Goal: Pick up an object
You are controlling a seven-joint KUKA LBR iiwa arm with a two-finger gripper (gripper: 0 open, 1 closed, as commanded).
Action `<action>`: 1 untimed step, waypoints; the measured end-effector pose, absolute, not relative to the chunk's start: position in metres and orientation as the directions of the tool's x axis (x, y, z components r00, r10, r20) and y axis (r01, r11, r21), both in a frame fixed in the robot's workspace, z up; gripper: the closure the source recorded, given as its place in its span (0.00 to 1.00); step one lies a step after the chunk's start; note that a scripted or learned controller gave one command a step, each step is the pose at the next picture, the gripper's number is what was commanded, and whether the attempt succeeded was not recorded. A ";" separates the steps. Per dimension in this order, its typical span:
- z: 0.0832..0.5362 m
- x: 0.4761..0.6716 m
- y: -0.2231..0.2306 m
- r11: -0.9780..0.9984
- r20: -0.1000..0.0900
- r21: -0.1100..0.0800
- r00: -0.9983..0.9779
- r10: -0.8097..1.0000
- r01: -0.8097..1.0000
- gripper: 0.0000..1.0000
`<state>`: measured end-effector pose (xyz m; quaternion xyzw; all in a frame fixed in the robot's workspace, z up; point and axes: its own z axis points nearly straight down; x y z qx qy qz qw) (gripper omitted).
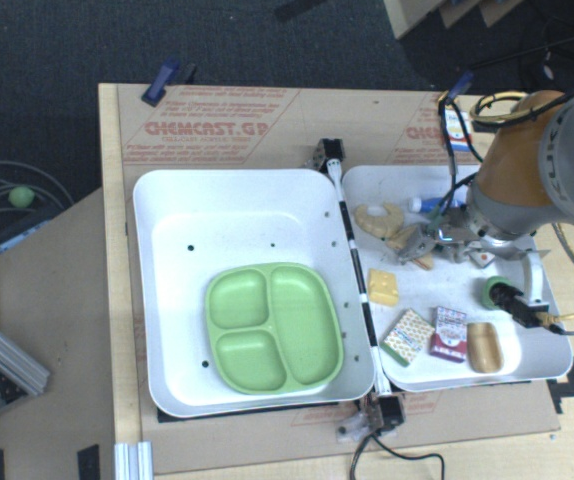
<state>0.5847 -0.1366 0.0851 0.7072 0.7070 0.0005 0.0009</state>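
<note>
Over the right bin [542, 366], the arm [527, 163] bends down from the right, its gripper [429, 243] low among tan pieces [385, 220] near the bin's far end; whether it grips anything, I cannot tell.

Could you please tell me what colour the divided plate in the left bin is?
The plate is light green, seen in the camera view.

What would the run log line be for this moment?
arm: over right white bin | claw: low, near tan wooden pieces | grasp: unconfirmed | left white bin: green three-section plastic tray | task: pending
</note>
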 end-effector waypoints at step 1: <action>0.084 0.515 -0.185 -0.003 -0.001 -0.002 0.003 1.000 1.000 0.00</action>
